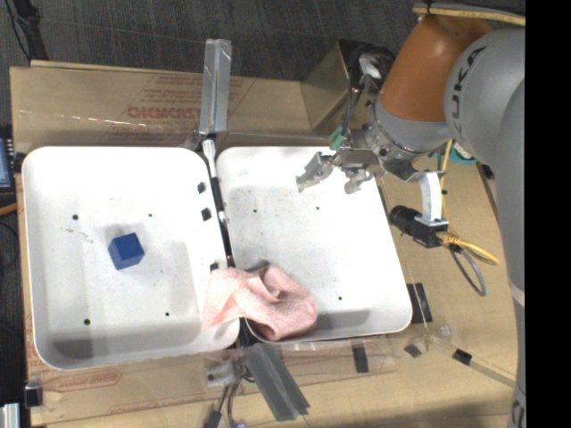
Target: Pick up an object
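Where the bench is viewed from above at a slant, a left bin [45, 239] and a right bin [366, 275], both shallow and white, are seen set side by side on a sheet of cardboard [107, 96], their inner rims touching along a dark divider. Within the left bin, a blue cube [126, 250] is found resting flat on the floor, somewhat left of the bin's middle and well apart from every wall; a few small dark specks are scattered on the white floor about it. Further right, a pink cloth [260, 301] is seen crumpled at the near-left corner of the right bin, its left edge draped over the divider so that the rim of the left bin is touched, while most of the fabric is kept inside the right bin. The rest of that bin's floor is marked only by faint specks. Over the far part of the right bin, the gripper [332, 176] is held on the arm [500, 105], which is brought in from the right with its orange band [428, 61] above the wrist. The two fingers [309, 175] are seen spread clearly apart, and nothing is gripped between them. The gripper is placed well apart from the pink cloth and farther again from the blue cube.
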{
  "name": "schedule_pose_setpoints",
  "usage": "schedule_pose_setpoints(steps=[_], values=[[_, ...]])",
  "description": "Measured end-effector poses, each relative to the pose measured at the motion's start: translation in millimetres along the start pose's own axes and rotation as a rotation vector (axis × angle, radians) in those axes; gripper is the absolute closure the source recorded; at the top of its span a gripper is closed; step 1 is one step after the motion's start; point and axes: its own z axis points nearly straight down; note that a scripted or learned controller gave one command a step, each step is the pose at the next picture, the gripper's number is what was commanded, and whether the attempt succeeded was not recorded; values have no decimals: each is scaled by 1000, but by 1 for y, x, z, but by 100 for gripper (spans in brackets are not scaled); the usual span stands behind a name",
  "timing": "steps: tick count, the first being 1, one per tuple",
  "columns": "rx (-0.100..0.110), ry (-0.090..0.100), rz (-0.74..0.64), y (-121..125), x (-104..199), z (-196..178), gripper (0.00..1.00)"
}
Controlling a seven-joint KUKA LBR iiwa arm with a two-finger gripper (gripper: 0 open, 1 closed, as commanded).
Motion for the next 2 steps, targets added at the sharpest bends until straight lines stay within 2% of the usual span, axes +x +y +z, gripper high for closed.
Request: schedule_pose_setpoints(steps=[1,2], values=[[1,0,67,-51,36,125,0],[-2,2,68,-101,20,171,0]])
